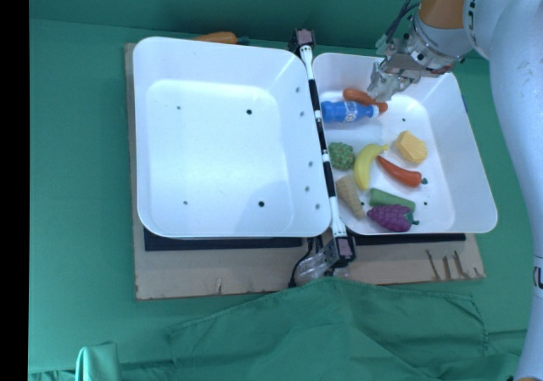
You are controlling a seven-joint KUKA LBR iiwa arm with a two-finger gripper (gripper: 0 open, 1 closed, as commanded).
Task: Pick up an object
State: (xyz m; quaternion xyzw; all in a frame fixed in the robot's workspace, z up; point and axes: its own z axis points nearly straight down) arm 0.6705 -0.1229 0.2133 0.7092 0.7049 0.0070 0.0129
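The gripper (379,86) hangs over the right bin (458,129), its metal tip just above a smooth orange carrot (363,98); whether its jaws are open cannot be told. A glossy blue bottle (346,111) lies touching the carrot, nearer the camera.

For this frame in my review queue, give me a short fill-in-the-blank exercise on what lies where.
1. All the toy foods in the bins lie in the ____ bin of the camera view.
2. The claw hovers over the ____ end of that bin.
3. The blue bottle lies next to the ____ between the bins.
4. The purple grapes lie at the bin's ____ end.

Missing words: right; far; divider; near
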